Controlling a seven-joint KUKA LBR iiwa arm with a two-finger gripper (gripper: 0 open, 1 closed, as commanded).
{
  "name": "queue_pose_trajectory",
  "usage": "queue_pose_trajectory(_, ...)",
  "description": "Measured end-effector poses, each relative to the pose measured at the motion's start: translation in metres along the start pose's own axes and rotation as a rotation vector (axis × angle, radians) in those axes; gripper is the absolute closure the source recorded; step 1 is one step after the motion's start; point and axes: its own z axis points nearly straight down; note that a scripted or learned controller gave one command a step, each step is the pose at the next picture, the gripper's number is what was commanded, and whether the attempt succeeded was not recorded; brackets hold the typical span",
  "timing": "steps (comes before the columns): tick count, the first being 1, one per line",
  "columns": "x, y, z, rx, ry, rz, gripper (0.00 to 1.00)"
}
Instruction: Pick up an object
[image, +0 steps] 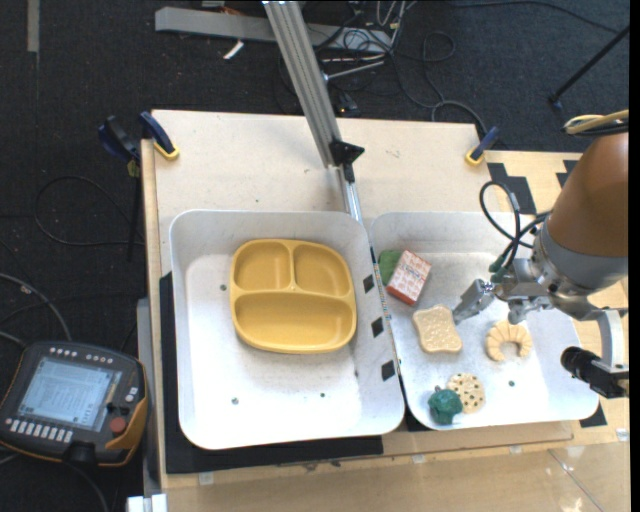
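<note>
Right, the arm is in over the right bin (560, 405) and this looks like the approach step, nothing lifted yet. The gripper (495, 303) hangs above the bin floor, just right of the bread slice (437, 329) and up-left of the croissant (509, 342). Its 2 fingers stand apart, 1 reaching left toward the bread slice, 1 pointing down toward the croissant, and there is nothing between them.

Which object is it after? My guess is the croissant or the bread slice, both lie nearest. The next move, as I judge it, calls for centring over 1 of them, dropping until the fingers straddle it, then closing. The croissant sits clear of its neighbours, so it gives the cleaner grasp.

The croissant is a pale tan crescent, curled with its opening facing down in this view, lying flat on the white floor. The bread slice is a beige, speckled square with a rounded top, also flat and thin, which could make it hard to get under.

Elsewhere in that bin: a red carton (408, 277) near the left wall with a green item (388, 266) beside it, a cookie (465, 391) and a broccoli piece (444, 404) touching at the front. The left bin (200, 400) carries a yellow divided tray (294, 296) with 3 compartments.
</note>
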Motion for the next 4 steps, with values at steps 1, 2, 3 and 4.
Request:
queue_pose_trajectory(1,0.000,0.000,0.000,0.000,0.000,0.001,0.00)
queue_pose_trajectory(2,-0.005,-0.010,0.055,0.006,0.001,0.003,0.00)
queue_pose_trajectory(3,-0.012,-0.004,0.107,0.004,0.000,0.002,0.00)
queue_pose_trajectory(4,-0.012,-0.004,0.128,-0.001,0.000,0.002,0.00)
